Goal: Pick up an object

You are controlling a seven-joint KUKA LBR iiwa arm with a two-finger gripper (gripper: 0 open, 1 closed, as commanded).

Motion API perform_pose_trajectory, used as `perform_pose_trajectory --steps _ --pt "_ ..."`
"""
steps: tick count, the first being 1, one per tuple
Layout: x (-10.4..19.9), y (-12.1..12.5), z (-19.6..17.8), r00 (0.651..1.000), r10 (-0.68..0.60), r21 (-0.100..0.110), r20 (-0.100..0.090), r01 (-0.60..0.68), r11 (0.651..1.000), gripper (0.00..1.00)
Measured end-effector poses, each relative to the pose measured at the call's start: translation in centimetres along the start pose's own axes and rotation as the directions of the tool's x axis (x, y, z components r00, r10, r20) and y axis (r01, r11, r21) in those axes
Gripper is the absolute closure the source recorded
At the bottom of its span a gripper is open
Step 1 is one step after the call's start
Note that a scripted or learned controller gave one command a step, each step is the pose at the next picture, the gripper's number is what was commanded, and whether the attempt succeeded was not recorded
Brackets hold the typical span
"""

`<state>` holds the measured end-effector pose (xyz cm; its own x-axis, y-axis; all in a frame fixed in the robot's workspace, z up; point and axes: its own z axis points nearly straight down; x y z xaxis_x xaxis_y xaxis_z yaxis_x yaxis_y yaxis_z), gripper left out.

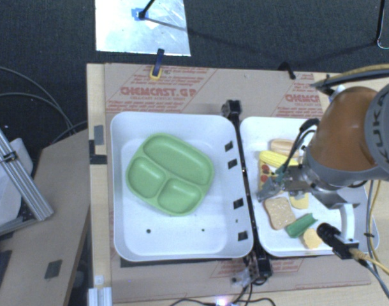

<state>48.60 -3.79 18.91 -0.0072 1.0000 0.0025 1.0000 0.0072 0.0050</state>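
"CHEMCAST GP" — red, on the backing board [182, 85]

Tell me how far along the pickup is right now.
Done: the arm has reached into the right bin, and the gripper sits low among the food items. In hand: nothing visibly lifted. The bread slice, green piece and corn lie on the bin floor. Left: grasp one and raise it.

A green divided tray [171, 174] lies in the left bin [127, 234]
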Motion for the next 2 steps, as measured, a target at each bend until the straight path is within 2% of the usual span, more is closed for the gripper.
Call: perform_pose_trajectory --steps 1,2 --pt "3.5 4.7 0.5 1.0 -0.001 0.0 0.002 0.001 1.0 0.0" --pt "3.3 4.6 -0.6 1.0 0.003 0.001 0.002 -0.003 1.0 1.0"
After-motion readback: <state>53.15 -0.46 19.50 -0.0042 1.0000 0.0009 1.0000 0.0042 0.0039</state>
